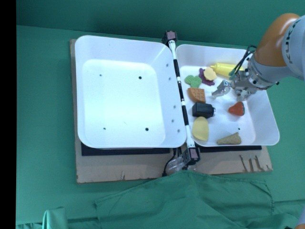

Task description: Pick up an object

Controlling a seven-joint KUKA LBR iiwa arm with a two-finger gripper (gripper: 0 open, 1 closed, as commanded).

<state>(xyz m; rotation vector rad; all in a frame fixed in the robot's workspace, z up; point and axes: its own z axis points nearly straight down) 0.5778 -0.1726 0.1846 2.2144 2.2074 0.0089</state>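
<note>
The right bin (267, 128) holds several toy foods: a yellow bottle-shaped piece (224, 69), a purple piece (206, 78) with a small yellow one (209, 73) on it, a green piece (193, 81), an orange waffle (197, 95), a black block (203, 110), a red-orange piece (237, 109), a pale yellow slice (200, 129) and a tan wedge (229, 139). My gripper (231, 89) hangs over the middle of this bin, between the yellow bottle and the red-orange piece, fingers spread apart with nothing between them.
The left bin (95, 49) sits beside the right one, joined by a black-and-white divider rail (180, 87). Both rest on a cardboard sheet (124, 168). Green cloth (190, 202) bunches at the front. The arm's orange band (276, 32) rises at the upper right.
</note>
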